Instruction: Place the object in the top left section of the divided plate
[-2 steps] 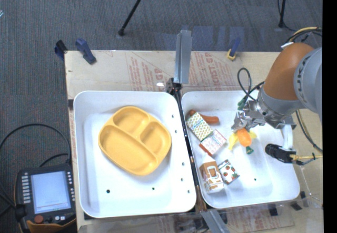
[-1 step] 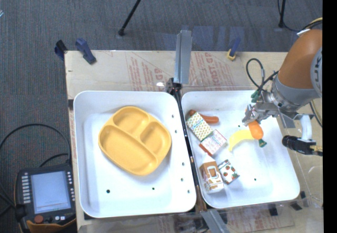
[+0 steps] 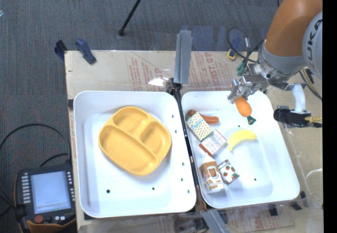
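Camera view: arm reaches in from the right over the right bin (image 3: 279,174). Gripper (image 3: 241,95) sits above that bin's upper edge, fingers clenched on the top of a toy carrot (image 3: 243,106), which hangs below them, orange body tilted, green tip (image 3: 251,119) down-right. Carrot looks lifted clear of the bin floor, so the pick step seems done and transport is next. Target is the yellow divided plate (image 3: 135,139) in the left bin (image 3: 89,184); it lies rotated, so its top left section (image 3: 129,117) is the small pocket nearest the bin's upper side. Carrot is well apart from it, across the divider between bins. Other items sit in the right bin because they're the unpicked pile: sausage (image 3: 209,119), patterned carton (image 3: 199,125), red-white box (image 3: 212,143), banana (image 3: 241,138), juice carton (image 3: 210,176), strawberry box (image 3: 228,171). Risk: grip is only on the carrot's end, so it could swing or slip in transit.
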Robot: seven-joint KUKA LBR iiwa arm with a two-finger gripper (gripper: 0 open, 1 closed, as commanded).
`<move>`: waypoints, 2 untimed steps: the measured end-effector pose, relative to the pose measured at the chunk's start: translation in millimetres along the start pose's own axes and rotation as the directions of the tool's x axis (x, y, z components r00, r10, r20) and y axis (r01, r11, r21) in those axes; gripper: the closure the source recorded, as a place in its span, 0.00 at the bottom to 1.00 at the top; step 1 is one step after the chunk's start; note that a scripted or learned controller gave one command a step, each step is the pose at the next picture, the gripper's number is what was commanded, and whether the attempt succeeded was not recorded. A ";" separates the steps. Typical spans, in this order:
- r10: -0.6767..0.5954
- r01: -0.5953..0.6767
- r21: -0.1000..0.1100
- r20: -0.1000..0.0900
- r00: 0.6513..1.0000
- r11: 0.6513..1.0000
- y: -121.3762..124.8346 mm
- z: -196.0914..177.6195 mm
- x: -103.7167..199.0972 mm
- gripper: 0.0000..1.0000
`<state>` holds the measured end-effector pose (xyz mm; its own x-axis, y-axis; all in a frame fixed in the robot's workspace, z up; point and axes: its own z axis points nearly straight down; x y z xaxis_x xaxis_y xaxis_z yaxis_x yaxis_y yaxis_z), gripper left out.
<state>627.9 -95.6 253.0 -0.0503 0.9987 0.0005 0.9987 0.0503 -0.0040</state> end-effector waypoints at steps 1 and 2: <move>-0.130 0.130 0.001 0.001 0.991 0.991 15.3 -49.7 77.7 1.00; -0.644 0.644 0.000 0.001 0.765 0.765 4.4 -31.6 147.0 1.00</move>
<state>625.1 51.4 284.7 -0.6821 0.7313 0.0023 0.7313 0.6821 -0.0029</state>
